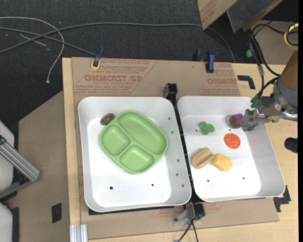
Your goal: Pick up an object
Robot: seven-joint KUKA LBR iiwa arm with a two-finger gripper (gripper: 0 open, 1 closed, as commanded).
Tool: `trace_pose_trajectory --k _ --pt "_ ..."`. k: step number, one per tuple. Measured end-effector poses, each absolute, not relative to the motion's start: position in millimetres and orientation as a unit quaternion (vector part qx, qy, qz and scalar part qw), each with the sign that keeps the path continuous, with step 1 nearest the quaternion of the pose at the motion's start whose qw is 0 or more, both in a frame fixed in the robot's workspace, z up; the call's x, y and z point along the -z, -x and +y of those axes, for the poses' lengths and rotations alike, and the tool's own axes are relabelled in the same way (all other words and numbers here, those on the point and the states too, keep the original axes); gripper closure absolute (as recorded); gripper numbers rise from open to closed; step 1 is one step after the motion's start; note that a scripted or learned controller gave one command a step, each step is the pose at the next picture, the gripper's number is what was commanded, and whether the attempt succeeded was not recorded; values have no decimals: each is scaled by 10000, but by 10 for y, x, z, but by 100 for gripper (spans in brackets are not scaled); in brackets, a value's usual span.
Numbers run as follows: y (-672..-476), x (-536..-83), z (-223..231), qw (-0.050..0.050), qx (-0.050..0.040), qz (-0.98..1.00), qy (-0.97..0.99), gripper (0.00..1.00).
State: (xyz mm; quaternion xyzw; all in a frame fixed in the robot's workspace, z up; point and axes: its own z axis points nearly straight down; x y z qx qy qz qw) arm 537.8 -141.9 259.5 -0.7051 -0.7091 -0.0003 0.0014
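end effector [249, 120] beside purple toy [235, 120]

Dark grey carpeted floor [33, 61] behind and left of bench; thin pale cables [35, 35] loop across it. Flat brown cardboard sheet [142, 78] with red printed lettering covers bench top, held at far edge by blue-and-yellow clamp [97, 57] and dark blue clamp [210, 61]. Silver aluminium extrusion bar [16, 158] slants in at left edge. Brown cardboard box corner [213, 12] at top right, black cables [258, 38] beside it. Black tape marks [56, 212] on cardboard near corners. Light even, soft shadows
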Motion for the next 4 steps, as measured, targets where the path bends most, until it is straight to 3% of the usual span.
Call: trace_pose_trajectory --k 2,4 --pt "-5474 -2485 -406 11 7 -7092 7050 100" --pt "-5748 -2235 597 4 8 -7091 7051 100"
